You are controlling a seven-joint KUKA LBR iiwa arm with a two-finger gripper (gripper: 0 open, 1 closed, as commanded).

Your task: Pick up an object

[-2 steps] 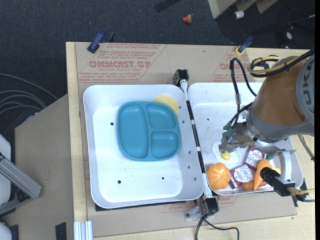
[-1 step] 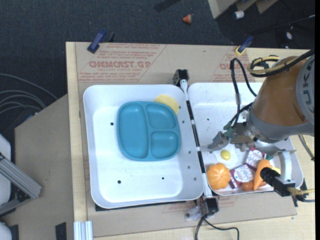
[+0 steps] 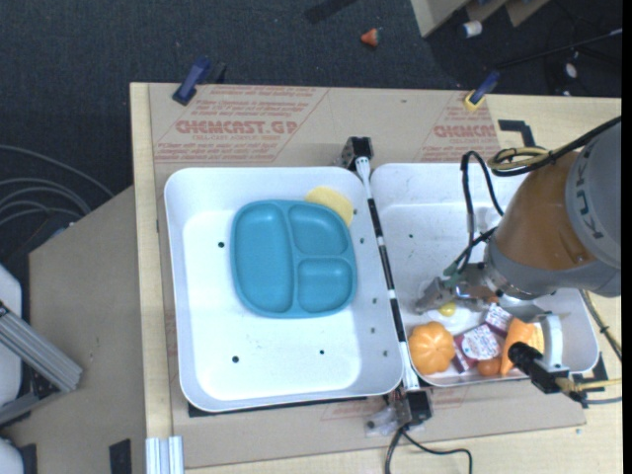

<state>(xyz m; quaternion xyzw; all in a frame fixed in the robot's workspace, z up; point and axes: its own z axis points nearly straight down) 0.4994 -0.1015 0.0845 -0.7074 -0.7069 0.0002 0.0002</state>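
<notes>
Orange fruit [image 3: 431,348] sits just below the gripper [image 3: 441,292]; can't tell its opening; drop straight down, centred, clear of the bin wall [image 3: 392,304].

We see our grey arm [image 3: 583,215] reaching in from the right, orange band above the wrist, bent downward, its gripper [image 3: 442,294] lowered and pointing left.

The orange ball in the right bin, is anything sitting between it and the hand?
Nothing visible does. The hand sits low in the right bin, just above and slightly right of the orange ball in the picture, with bare bin floor between them. A red and white packet lies at the ball's right, off that line.
</notes>
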